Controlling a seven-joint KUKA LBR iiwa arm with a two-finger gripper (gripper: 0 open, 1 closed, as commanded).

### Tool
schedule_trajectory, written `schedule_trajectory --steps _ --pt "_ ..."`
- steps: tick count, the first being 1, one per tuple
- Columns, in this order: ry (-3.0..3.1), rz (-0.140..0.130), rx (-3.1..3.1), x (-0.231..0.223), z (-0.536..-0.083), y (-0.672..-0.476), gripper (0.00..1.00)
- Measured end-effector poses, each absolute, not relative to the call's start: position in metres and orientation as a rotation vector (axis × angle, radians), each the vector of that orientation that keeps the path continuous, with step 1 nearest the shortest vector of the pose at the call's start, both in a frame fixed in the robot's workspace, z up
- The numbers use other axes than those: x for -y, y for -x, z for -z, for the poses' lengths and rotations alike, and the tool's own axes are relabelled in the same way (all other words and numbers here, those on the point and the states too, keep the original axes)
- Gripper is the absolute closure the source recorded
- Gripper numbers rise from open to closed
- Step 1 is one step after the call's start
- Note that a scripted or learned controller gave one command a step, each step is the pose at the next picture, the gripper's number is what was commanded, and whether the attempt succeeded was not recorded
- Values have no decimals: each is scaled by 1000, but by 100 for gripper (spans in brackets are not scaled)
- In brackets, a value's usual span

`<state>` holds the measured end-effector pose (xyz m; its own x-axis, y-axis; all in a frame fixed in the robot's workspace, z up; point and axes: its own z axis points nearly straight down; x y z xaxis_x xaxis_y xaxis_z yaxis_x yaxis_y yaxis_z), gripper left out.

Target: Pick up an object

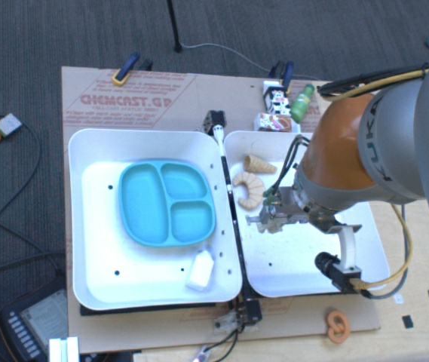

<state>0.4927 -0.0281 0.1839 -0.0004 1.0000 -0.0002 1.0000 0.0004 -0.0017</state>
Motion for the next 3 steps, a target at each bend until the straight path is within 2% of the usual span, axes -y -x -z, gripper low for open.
schedule_trajectory --steps 1,2,3 --pt "2220 -2 2221 30 -184 -517 100" --pt "2219 -2 2222 -20 -184 -514 100" --pt "2221 -4 2221 0 -184 -483 100"
